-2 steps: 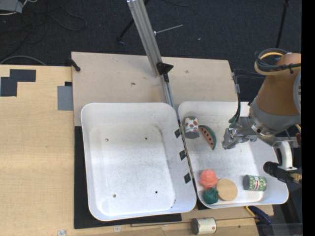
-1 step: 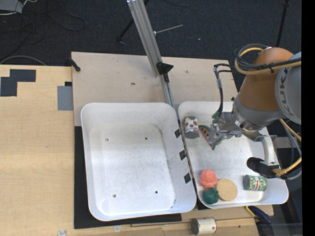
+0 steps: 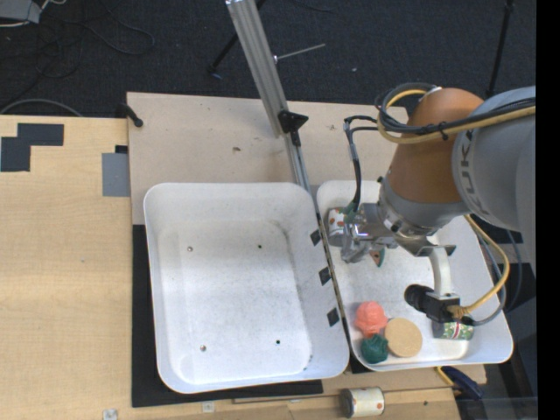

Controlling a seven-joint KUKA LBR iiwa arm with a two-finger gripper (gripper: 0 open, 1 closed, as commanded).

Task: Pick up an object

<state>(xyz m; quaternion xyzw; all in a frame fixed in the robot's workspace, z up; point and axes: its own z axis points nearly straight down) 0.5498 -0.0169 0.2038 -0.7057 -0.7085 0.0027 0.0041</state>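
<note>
Two white bins sit side by side on my bench (image 3: 201,129). The left bin (image 3: 166,234) takes up the middle of the frame. The right bin (image 3: 494,344) is partly covered by the arm (image 3: 455,169), which comes in from the right edge, grey with its orange band at centre right. A silver rail (image 3: 262,64) slants down from the top centre toward the gap between the bins.

The gripper (image 3: 354,234) hangs over the upper left part of the right bin, close to the wall shared with the left bin. I cannot tell from here how far its fingers are parted, and I see nothing between them.

The things to pick lie at the lower end of the right bin, well apart from the gripper: a tan disc (image 3: 404,338), an orange-red lump (image 3: 370,317) just left of it, a dark green lump (image 3: 375,349) below that, touching the disc, and a small green-labelled piece (image 3: 457,330) to the right. Its print is too small for me to read.

A small cylinder (image 3: 363,402) lies on the bench below the bins.
</note>
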